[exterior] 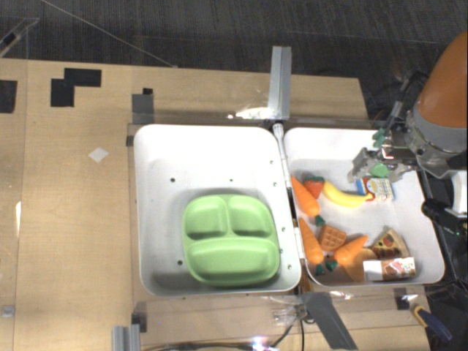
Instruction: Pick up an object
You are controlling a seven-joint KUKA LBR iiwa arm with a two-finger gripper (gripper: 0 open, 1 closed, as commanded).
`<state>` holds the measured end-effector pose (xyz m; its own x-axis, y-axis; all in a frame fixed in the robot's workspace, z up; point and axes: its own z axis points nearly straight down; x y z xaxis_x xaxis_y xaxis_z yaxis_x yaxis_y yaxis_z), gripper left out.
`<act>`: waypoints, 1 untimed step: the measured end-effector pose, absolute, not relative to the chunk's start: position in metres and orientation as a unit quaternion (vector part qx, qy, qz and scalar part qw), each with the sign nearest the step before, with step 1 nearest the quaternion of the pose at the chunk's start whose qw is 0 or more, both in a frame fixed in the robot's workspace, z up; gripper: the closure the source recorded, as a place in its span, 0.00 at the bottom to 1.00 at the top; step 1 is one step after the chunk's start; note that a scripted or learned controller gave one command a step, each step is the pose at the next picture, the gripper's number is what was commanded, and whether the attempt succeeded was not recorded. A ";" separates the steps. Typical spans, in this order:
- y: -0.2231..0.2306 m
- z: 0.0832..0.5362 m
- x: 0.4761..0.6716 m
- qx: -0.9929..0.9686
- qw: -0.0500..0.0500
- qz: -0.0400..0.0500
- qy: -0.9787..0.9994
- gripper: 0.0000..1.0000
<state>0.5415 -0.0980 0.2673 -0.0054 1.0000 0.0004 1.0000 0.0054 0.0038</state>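
My gripper point(374, 165) hovers over the back right part of the right bin point(329, 146), reaching in from the right. Right below it lie a small blue and red carton point(379, 189) and a yellow banana point(344, 195). A green bit shows at the gripper's tip, and I cannot tell whether it belongs to the gripper or is an object. An orange carrot point(306, 197) with a red piece point(314, 186) beside it lies along the bin's left wall. Nothing can be seen held.
Toward the front of the right bin lie a waffle point(333, 236), two more carrots point(352, 252), a pizza slice point(388, 243) and a white carton point(390, 269). In the left bin point(168, 159) sits a green divided tray point(230, 238). A metal post point(280, 82) stands behind the bins.
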 end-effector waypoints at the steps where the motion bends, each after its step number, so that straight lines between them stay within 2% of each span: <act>1: -0.074 0.184 0.560 0.669 0.001 0.001 0.743 0.00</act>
